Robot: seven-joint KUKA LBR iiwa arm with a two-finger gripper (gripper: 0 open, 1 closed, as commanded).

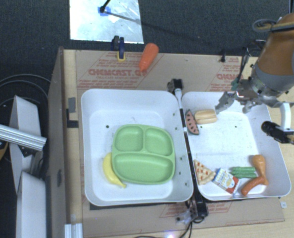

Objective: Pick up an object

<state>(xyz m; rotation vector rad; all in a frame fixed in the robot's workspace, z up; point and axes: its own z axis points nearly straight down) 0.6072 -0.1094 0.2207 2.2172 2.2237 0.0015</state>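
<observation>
Cardboard-topped table (107, 68) carries two white bins. Above the right bin (236, 138), the tool (235, 102) hangs spread and empty, just right of the bread roll (205, 116). Nothing lifted yet; the whole grasp remains.

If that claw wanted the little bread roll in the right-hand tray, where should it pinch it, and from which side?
Probably from straight above, pinching across the narrow middle of the bread roll. It lies flat with its long axis running left to right, so the short sides give the fingers the least width to span. The watermelon slice sits close at its left end, so coming from there looks crowded. The gripper is just to its right.
</observation>
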